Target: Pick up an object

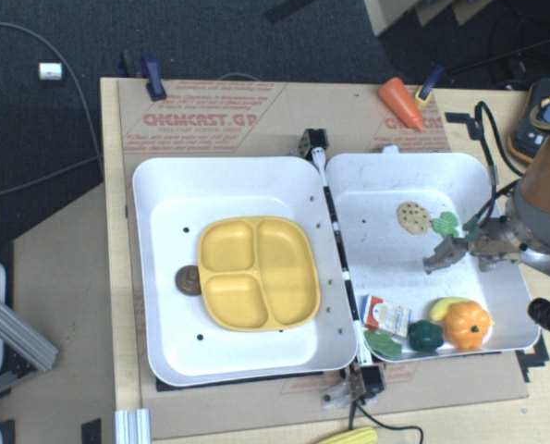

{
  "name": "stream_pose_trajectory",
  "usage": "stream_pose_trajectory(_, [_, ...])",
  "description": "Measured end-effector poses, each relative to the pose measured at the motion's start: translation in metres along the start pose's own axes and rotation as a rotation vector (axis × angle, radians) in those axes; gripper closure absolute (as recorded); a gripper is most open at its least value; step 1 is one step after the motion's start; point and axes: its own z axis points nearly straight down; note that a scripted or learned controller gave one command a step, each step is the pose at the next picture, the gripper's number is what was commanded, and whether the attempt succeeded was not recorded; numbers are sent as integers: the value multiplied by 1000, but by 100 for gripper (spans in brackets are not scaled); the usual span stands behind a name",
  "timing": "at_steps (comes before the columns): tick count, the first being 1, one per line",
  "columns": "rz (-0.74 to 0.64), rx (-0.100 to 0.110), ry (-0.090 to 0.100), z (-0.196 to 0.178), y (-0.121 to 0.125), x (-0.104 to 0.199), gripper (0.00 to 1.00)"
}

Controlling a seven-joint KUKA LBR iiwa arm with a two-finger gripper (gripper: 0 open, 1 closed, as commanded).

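My gripper [444, 251] reaches in from the right and hangs low over the middle of the right bin [385, 169]. A small green piece [446, 222] lies just beyond its tip, next to a round tan cookie [410, 215]. Along the bin's front edge lie an orange pumpkin [466, 324], a yellow banana [446, 307] partly behind it, a dark green pepper [425, 336], a red and white carton [385, 315] and a flat green leaf [382, 343]. I see nothing held in the gripper.
In the left bin [154, 248] sits a yellow divided plate [257, 272] with a brown round piece [189, 279] at its left side. On the bench beyond the bins lies an orange carrot [402, 104]. A black divider clip [313, 142] marks where the bins meet.
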Motion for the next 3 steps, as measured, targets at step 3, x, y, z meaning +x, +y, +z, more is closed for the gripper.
stream_pose_trajectory(3, [0, 1, 0, 113, 136, -24, 0])
